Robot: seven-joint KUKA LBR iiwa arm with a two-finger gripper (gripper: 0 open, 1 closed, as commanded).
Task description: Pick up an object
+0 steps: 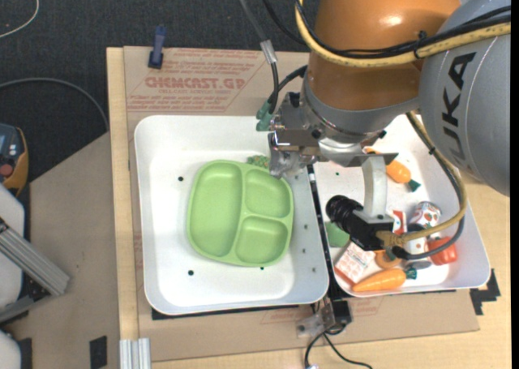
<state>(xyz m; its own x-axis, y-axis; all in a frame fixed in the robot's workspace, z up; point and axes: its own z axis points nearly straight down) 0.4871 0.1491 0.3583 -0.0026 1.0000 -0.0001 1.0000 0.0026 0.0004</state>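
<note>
L bin [158, 156] is holding one green divided plate [239, 213], lying flat, centre to R half of the bin. Plate's R edge is sitting close to the bin's R wall, top edge near the gripper [281, 163]. Open white floor is running wide along the plate's L side and along the bin's front, w/ a narrower strip at the back.

Gripper is hanging low over the back R corner of the L bin, just beside the divide btw the bins and right at the plate's top R corner. Gripper state: can't tell, wrist body is covering it. A small green scrap [258, 161] is peeking out just L of the gripper, touching or nearly touching the plate rim; can't tell what it is.

R bin [336, 185] is looking crowded along the front. Carrot [379, 281] is lying near the front edge, red/white packet [354, 260] just behind it on the L, red piece [444, 254] off to the R, and a white/red block [422, 215] behind that. Small orange piece [397, 171] is sitting further back, apart from the rest. Arm is covering most of this bin's back half.

Both bins are resting on a brown board [195, 75] w/ red print, and a blue clip [156, 47] is sitting at its back L edge.
</note>
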